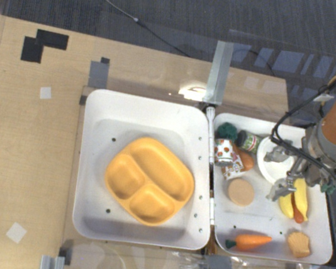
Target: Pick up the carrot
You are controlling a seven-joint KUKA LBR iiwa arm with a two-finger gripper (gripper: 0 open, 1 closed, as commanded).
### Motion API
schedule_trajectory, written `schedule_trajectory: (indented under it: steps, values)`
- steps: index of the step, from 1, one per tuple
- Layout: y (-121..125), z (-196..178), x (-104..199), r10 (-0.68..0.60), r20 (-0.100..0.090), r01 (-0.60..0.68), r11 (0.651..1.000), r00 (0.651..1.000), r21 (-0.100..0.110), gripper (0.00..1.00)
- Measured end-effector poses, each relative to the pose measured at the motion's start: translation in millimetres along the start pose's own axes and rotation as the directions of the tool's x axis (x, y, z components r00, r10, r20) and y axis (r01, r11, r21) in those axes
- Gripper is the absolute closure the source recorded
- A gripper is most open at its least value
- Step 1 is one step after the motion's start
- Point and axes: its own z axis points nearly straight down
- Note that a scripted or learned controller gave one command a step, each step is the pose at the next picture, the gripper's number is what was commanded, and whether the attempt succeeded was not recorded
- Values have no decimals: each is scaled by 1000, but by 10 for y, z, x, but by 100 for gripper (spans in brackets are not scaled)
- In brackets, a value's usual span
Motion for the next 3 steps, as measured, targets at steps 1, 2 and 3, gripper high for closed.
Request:
schedule_trajectory:
  steps: [1,2,3]
  values:
    - [-11,775,443,-45,-5,45,999,999,-1,0]
    - [317,969,613,-153,22,153,988,988,9,0]
    - [13,557,-35,11,5,-11,1000,1000,0,0]
